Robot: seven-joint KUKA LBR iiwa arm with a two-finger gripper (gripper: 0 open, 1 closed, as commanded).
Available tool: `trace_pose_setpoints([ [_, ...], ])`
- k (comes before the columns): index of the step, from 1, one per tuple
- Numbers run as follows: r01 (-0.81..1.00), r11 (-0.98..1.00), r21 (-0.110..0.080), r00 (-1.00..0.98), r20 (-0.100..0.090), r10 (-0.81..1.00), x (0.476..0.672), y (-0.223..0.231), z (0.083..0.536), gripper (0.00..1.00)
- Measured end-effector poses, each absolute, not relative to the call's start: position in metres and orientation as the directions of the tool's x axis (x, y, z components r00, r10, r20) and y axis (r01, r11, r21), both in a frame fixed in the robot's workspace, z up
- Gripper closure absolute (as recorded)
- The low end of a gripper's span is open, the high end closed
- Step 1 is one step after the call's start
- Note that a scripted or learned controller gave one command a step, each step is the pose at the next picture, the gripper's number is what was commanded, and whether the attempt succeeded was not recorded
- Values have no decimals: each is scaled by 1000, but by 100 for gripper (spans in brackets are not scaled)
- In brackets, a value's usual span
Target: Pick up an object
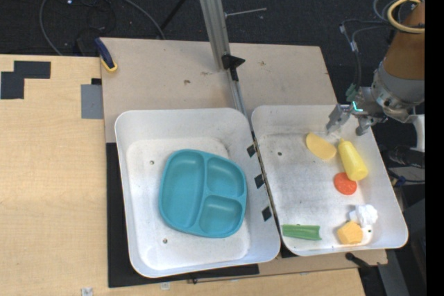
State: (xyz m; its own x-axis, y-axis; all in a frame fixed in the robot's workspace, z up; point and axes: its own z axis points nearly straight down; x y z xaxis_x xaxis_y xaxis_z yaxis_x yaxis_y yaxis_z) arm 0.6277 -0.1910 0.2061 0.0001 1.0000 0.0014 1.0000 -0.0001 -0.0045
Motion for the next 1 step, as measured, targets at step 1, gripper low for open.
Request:
trace_pose_setpoints([
  [1,1000,0,-2,0,1,1000,628,-191,207,0],
])
